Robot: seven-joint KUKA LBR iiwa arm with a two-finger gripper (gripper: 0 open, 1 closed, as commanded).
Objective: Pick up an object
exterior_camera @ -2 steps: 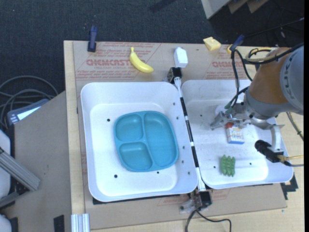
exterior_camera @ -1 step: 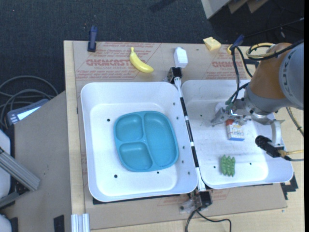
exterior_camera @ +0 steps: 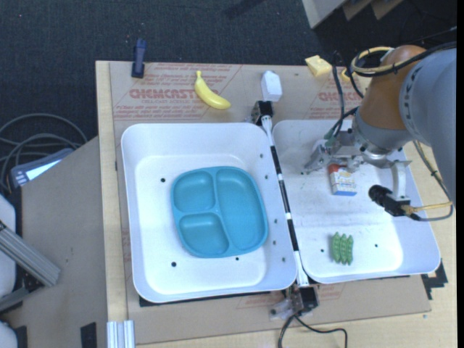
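Dark carpet (exterior_camera: 145,6) surrounds the bench, and on it at the far left lies a loose coil of grey cables (exterior_camera: 29,140). The worktop (exterior_camera: 167,93) is a pale board printed with red lettering.

Near its back left corner lies a small dark blue thing (exterior_camera: 138,56), too small to name. To its right, behind the left bin, a yellow banana (exterior_camera: 209,93) lies on the bare board.

The left bin (exterior_camera: 145,187) is white and shallow. It holds one thing, a blue divided plate (exterior_camera: 217,210) with three compartments, lying flat near the bin's middle. Behind the seam where the two bins meet, a small white object (exterior_camera: 271,85) rests on the worktop. Further right, a yellow wedge (exterior_camera: 317,66) sits at the board's back edge.

The right bin (exterior_camera: 319,223) holds two things. A small box (exterior_camera: 343,183), white with red and blue markings, lies in the back half of the bin. A green pea pod (exterior_camera: 341,247) lies well apart from it, toward the front edge.

The grey arm (exterior_camera: 406,100), with its orange band, reaches in from the right over the back of this bin. Its end effector (exterior_camera: 333,158) hangs low, just behind the small box. Whether it is spread or closed cannot be told from this angle, nor whether it touches the box. Nothing can be seen gripped in it.
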